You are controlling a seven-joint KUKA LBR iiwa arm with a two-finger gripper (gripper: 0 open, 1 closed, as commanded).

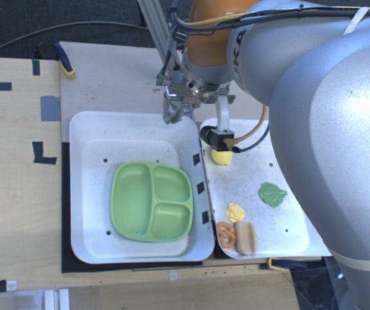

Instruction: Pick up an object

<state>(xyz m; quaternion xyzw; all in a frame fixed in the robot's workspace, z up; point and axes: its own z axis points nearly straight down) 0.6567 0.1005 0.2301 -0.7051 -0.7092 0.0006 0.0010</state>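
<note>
Tool (175,112) at upper-centre frame, over left bin's (76,173) top rim; we cannot tell its opening or hold. Plate (151,202) lies mid-bin: we judge it light, stiff, slick; take its rim.

A pale green divided plate (151,202) lies flat at lower centre. To its right sit a yellow lump (221,157) near mid-frame and a green leaf-like piece (272,194). Lower down, a yellow bit (235,212), pretzel (225,234) and tan roll (245,237) cluster together.
</note>
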